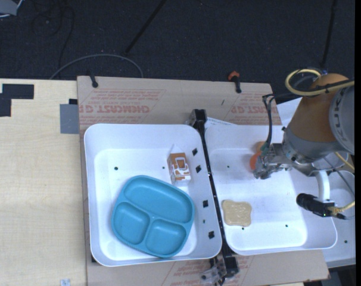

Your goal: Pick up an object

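Arm [314, 121] enters from right of frame, over the right bin [288, 234]. Tool [264, 162] low in that bin's upper middle, beside an orange object [254, 158] that touches or sits just left of it. Cannot tell how the tool stands, nor whether it grips the object. Tan flat piece [236, 213] lies lower left in the same bin. Left bin [100, 159]: blue tray [152, 215] at lower centre, small carton [179, 167] just above it.

Light blue three-compartment plastic plate [153, 215] and orange-and-white printed small carton [179, 167] in the left white shallow bin [100, 154]; tan flat piece [236, 213] in the right white bin [288, 234].
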You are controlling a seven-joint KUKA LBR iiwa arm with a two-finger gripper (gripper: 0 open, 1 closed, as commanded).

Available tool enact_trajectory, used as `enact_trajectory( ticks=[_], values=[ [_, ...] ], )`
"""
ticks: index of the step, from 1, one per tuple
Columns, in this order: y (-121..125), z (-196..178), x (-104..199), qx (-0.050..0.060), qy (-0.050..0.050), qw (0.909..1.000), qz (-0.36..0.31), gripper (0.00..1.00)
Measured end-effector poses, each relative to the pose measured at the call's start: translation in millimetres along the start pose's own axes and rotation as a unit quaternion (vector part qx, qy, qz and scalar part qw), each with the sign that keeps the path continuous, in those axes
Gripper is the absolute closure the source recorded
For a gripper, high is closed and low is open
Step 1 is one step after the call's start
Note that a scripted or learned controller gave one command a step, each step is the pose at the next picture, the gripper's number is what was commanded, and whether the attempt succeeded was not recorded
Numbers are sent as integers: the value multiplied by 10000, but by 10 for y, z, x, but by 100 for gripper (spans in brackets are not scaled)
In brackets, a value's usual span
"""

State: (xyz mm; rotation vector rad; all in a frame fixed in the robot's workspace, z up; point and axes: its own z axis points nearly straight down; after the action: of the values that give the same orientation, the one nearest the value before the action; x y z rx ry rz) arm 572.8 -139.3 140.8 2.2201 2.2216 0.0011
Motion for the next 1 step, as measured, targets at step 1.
enact_trajectory(
  ticks=[1],
  values=[
    [5,-447,57,-5,0,10000,-2,100]
  ],
)
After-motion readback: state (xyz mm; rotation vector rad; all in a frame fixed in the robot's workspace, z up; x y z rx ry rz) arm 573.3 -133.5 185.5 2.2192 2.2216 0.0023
